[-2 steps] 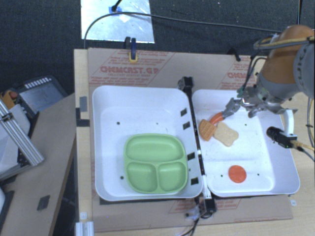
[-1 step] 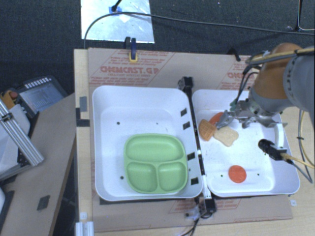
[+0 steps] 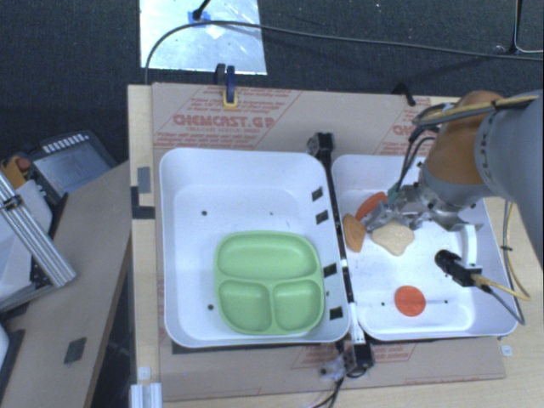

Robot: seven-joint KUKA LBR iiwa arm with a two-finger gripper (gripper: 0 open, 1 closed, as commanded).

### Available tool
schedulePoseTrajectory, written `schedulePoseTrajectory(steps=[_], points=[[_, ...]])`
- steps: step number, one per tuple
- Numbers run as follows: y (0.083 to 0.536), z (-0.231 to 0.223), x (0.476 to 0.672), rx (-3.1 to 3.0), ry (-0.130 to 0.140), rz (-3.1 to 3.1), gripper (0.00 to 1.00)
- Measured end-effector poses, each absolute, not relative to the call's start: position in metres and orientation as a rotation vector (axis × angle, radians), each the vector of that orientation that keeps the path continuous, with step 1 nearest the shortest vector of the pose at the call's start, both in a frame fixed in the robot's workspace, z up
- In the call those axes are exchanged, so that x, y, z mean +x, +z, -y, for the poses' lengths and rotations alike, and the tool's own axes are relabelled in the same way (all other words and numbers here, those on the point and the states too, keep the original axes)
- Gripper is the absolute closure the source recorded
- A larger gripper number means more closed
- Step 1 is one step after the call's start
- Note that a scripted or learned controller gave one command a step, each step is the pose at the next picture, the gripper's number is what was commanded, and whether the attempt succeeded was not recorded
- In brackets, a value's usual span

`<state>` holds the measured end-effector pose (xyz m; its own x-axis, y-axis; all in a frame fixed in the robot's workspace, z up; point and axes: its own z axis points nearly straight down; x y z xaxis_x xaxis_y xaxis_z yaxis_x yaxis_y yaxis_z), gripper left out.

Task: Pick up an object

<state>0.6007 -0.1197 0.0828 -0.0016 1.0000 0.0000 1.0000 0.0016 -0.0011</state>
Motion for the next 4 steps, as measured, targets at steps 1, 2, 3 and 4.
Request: schedulePoseTrajectory(steps=[1, 2, 3, 4], points=[[0.096, 0.120, 0.602, -2.222, -0.004, 2.226, 1.00], [0.151, 0.110, 0.608, -2.220, -0.007, 2.230, 1.00], [0.205, 0.111, 0.610, -2.221, -0.007, 2.231, 1.00], [0.203, 0.070, 0.594, -2.214, -0.002, 2.230, 1.00]])
